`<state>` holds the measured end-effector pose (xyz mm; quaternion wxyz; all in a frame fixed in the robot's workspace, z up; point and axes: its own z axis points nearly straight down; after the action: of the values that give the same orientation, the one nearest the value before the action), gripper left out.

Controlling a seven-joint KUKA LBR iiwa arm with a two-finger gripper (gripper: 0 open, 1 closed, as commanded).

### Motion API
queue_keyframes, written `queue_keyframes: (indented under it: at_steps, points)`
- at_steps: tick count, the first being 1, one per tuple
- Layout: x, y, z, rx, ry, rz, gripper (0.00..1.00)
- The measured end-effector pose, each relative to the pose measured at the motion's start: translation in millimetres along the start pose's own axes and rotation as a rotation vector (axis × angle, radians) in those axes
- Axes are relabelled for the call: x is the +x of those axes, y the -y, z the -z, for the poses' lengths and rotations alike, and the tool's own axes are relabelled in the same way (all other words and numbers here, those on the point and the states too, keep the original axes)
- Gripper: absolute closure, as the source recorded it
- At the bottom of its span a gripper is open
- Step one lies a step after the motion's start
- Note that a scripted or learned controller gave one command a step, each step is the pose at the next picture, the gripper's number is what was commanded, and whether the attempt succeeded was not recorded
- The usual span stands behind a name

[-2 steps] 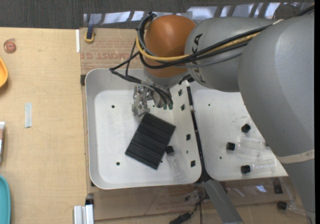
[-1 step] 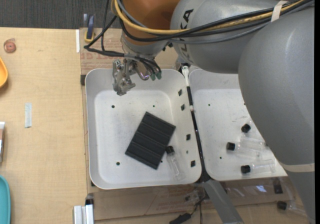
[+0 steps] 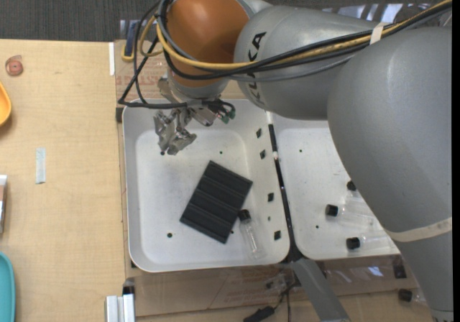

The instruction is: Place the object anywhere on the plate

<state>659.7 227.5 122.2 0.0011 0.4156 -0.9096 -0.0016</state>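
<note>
Grey arm housing (image 3: 392, 126) is sitting closest to the lens, bulking across the right side and covering much of the right bin (image 3: 316, 241). Orange band (image 3: 205, 26) is showing above the wrist, with yellow and black cables (image 3: 309, 47) looping around it. Gripper (image 3: 175, 137) is hanging over the upper-left part of the left bin (image 3: 144, 241), its fingers pointing down toward the bin floor; nothing is lying between them, and how wide they are standing cannot be told from this angle.

Black ribbed plate (image 3: 215, 200) is lying flat and turned at a slant near the middle of the left bin, well apart from the gripper. Small clear vial with a black cap (image 3: 248, 231) is lying just beside the plate's lower right corner, on the bin floor, not on the plate. Two more clear vials with black caps (image 3: 341, 211) are lying in the right bin, close to the arm housing. Tan bench (image 3: 65, 191) is extending to the left of the bins.
</note>
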Motion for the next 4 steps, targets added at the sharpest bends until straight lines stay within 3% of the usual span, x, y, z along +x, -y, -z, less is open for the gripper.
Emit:
queue_keyframes:
  at_steps: [1,2,3,4]
  points:
    - [5.8,6.0,56.0,0.001,0.003,0.488,1.0]
    - [7.8,6.0,179.6,0.0,0.003,0.542,1.0]
    - [88.4,-51.1,152.5,-0.002,0.0,0.771,1.0]
    - [111.7,-38.9,136.7,-0.002,-0.001,0.649,1.0]
